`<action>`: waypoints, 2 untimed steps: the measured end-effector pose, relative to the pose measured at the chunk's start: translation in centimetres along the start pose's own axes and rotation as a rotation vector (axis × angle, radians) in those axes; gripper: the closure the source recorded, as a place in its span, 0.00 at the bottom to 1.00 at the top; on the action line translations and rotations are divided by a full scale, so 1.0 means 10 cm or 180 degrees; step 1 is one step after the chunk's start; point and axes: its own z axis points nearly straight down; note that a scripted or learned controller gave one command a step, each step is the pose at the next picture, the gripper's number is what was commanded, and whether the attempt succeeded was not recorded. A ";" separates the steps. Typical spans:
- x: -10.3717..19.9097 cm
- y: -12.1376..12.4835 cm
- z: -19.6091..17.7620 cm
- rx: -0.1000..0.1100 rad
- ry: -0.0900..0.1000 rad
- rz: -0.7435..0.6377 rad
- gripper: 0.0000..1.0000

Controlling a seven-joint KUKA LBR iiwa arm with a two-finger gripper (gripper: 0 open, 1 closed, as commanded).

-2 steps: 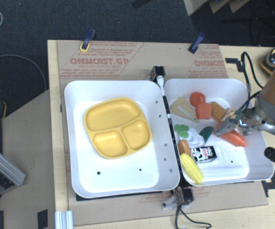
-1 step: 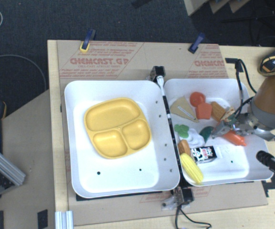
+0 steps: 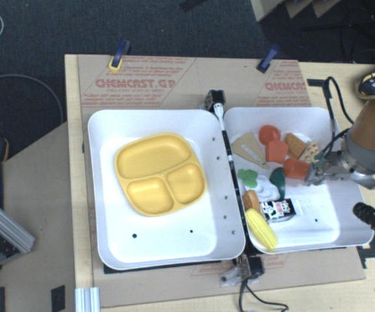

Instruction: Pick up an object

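The arm [image 3: 369,142] comes in from the right side and reaches low over the right bin [image 3: 317,229]. Its gripper [image 3: 314,172] is just beside a red-orange piece [image 3: 296,168], maybe touching it, but the picture is too small and blurred here, so one cannot tell if the gripper is released or clenched, or if it grasps anything.

The right bin holds a group of toy foods, all lying on the bin floor. Near the back there is a round red-orange piece [image 3: 269,134], and just in front of it another red piece [image 3: 277,151]. Beside these lies a tan piece like bread [image 3: 297,144] with a pale spotted piece [image 3: 310,151] touching it. A beige flat wedge [image 3: 250,150] lies near the left wall of this bin. More to the front are a green piece [image 3: 247,176], a dark green piece [image 3: 277,177], a sausage-like piece [image 3: 251,201], a black and white item [image 3: 278,209] and a yellow corn cob [image 3: 261,230] at the front left corner.

The left bin [image 3: 109,239] bears a yellow plate with three compartments [image 3: 159,173], lying flat near its middle.
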 end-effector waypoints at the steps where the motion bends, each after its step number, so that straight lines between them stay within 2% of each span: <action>1: 0.05 0.00 -0.62 0.0059 0.0045 -0.0016 1.00; 2: 0.04 0.03 -1.15 0.0054 0.0041 -0.0016 1.00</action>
